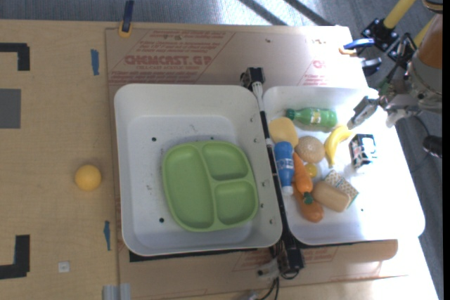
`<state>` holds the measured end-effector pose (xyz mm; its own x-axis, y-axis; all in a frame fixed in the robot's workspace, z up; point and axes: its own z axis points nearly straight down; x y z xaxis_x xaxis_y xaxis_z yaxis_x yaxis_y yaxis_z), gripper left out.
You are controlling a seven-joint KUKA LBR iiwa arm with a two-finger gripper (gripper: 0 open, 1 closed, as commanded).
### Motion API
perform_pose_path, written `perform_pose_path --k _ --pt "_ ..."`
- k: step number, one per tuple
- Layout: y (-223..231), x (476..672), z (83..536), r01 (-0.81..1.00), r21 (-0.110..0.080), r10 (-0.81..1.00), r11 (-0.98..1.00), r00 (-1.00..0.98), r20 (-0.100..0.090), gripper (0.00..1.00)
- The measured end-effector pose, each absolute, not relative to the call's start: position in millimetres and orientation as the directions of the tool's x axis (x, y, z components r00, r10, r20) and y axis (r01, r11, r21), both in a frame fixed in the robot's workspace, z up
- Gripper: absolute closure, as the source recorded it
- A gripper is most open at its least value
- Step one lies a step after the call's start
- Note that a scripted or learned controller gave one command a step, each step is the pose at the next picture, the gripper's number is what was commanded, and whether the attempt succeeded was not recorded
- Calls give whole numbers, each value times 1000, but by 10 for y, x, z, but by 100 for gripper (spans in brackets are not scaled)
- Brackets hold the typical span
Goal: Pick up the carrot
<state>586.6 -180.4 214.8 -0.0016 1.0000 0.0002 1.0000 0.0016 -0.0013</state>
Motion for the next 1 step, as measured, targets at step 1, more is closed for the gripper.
perform_pose_path --k 1 --pt "-1228 5933 1128 984 3 984 -177 177 -1 0"
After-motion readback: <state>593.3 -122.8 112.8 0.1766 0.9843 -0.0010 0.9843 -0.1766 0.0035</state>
